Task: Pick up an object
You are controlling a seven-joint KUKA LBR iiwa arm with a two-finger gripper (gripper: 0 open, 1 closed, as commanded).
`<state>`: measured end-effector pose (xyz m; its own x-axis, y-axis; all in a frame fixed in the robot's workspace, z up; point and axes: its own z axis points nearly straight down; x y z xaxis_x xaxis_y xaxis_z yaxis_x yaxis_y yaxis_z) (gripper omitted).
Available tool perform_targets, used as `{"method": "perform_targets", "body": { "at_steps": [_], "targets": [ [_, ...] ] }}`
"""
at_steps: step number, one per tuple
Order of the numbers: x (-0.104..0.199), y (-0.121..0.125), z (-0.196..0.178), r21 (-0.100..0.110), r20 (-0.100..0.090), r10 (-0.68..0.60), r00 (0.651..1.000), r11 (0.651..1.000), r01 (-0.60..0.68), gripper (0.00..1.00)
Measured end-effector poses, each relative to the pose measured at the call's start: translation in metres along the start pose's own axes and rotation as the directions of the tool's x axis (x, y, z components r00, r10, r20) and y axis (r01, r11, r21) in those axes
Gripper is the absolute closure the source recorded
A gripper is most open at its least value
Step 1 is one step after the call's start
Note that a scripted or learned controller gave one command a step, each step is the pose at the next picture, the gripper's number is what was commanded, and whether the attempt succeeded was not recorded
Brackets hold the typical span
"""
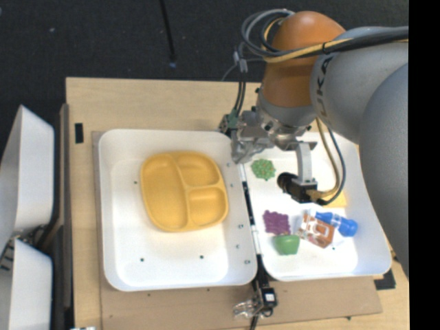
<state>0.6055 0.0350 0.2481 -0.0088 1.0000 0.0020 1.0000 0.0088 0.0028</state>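
The left shallow white bin (117,253) holds a yellow three-compartment plastic plate (184,190), lying flat near its middle. In the right shallow white bin (368,256) lie a green bumpy ball-like toy (262,168), a purple knobbly block (276,221), a small green cup-shaped piece (287,243), an orange-and-white packet (317,229) and a blue plastic piece (342,223). The grey two-finger gripper (265,148) hangs just above the green toy; its opening cannot be judged, and no object is seen in it. Judged so, the pick is not yet made; closing and lifting remain.
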Motion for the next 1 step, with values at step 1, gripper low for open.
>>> {"method": "perform_targets", "body": {
  "at_steps": [1],
  "targets": [
    [0.0510,-0.0104,-0.0084,0.000,0.000,0.000,1.000,1.000,0.000,1.00]
  ]
}}
